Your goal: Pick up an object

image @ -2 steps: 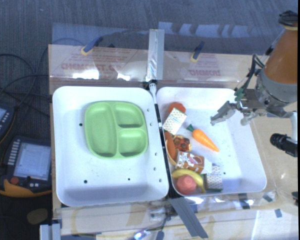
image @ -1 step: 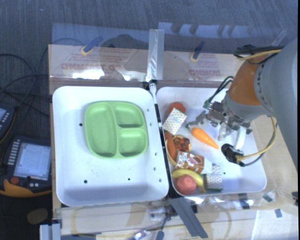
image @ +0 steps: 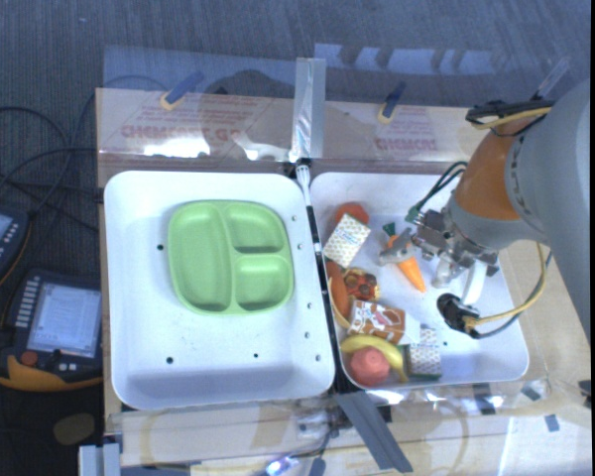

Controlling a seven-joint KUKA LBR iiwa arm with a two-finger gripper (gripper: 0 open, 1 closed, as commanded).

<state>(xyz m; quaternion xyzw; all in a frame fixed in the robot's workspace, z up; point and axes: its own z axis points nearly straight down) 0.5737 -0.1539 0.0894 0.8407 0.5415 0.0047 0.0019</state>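
My gripper (image: 417, 253) hangs low over the middle of the right bin (image: 501, 360), at the end of the grey arm with its orange band (image: 486, 181). A small orange carrot (image: 414, 273) lies directly under it, touching or nearly touching the gripper. Left of it lie a white patterned packet (image: 347, 238), a red-orange item (image: 353, 213) and two red snack packets (image: 363, 287) (image: 379, 319). A banana (image: 359, 345) and a red fruit (image: 369, 366) sit at the bin's front left corner, with a small packet (image: 426, 351) beside them.
A green divided plate (image: 230, 256) lies in the left bin (image: 139, 350). A black cable (image: 476, 320) loops from the wrist over the right bin's floor. A tablet and cables rest on the floor at the far left.
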